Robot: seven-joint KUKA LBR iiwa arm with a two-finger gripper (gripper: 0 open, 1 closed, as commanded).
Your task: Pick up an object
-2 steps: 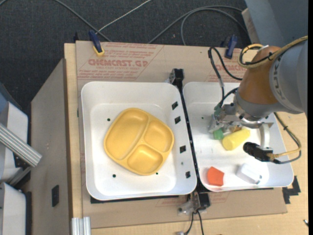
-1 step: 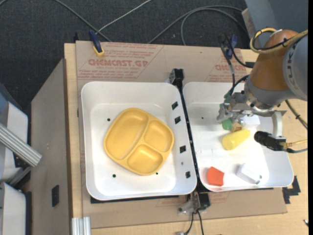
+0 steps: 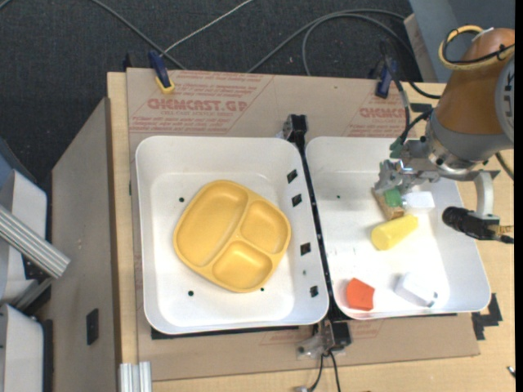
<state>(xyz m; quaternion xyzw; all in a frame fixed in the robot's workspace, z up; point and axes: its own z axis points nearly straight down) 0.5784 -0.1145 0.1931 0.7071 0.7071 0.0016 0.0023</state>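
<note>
My gripper (image 3: 398, 180) hangs low over the upper middle of the right bin (image 3: 466, 300). Directly under it lie a small green object (image 3: 393, 198) and a tan block (image 3: 391, 210), touching each other. Whether the gripper touches them I cannot tell. A white piece (image 3: 420, 200) sits just right of them. A yellow cylinder (image 3: 393, 232) lies on its side just below the tan block. Near the bin's front edge rest an orange-red block (image 3: 359, 294) and a pale grey-white block (image 3: 414, 290).
The left bin (image 3: 151, 219) holds a yellow divided plate (image 3: 233, 235). A black rail (image 3: 306, 211) with clips separates the two bins. The arm's grey and orange body (image 3: 474, 96) fills the upper right, and a black fitting (image 3: 466, 217) juts over the right bin's edge.
</note>
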